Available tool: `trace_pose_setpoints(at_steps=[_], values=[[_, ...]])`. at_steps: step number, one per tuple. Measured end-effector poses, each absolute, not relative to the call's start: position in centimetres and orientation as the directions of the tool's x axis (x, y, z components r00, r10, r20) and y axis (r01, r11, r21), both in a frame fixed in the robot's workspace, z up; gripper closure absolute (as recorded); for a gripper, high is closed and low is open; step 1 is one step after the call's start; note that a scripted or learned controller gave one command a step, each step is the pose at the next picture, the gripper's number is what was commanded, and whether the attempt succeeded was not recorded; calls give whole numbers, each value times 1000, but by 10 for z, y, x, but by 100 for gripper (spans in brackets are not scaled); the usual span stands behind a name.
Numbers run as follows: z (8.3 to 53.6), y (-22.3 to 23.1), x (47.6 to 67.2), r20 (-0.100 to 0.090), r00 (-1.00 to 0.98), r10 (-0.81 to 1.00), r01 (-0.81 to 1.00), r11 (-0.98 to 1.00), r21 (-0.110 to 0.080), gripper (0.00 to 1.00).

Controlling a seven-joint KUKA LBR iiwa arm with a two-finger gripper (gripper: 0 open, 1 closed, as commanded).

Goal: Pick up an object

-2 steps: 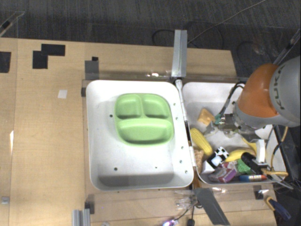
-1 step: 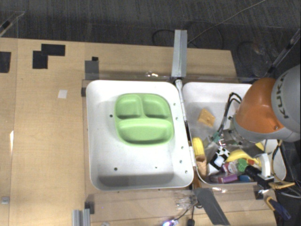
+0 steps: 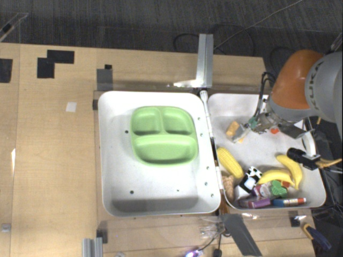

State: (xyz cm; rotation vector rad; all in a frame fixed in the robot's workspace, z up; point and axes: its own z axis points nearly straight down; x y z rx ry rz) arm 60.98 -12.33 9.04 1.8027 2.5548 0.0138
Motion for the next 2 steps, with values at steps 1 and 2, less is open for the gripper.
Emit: trace_pose_setpoints(at_steps=[1, 2], values=[[104, -121, 612, -5, -336, 942, 942, 336, 22, 100], [187, -68, 636, -1, -209, 978, 978, 209, 8, 100]])
